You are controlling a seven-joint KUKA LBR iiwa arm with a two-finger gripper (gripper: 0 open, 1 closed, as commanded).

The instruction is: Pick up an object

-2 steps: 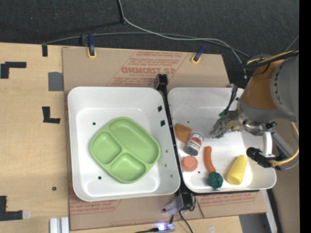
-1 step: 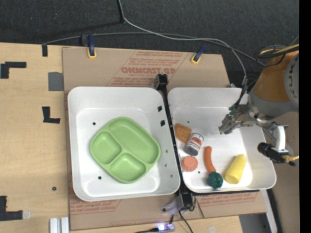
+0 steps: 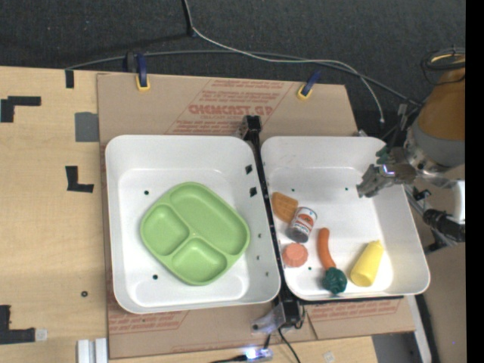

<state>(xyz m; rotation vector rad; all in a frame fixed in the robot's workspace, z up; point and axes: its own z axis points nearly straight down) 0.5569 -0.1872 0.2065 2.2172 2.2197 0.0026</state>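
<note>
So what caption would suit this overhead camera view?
Arm's tool above the right bin of toy foods; green divided plate in the left bin.

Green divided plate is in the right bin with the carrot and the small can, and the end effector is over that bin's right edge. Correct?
Not quite. The camera view shows the green divided plate alone in the left bin. The carrot and the small can do lie in the right bin, and the end effector is over that bin's right edge.

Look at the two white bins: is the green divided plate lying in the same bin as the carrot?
No: the green divided plate lies in the left bin, while the carrot lies in the right bin.
</note>
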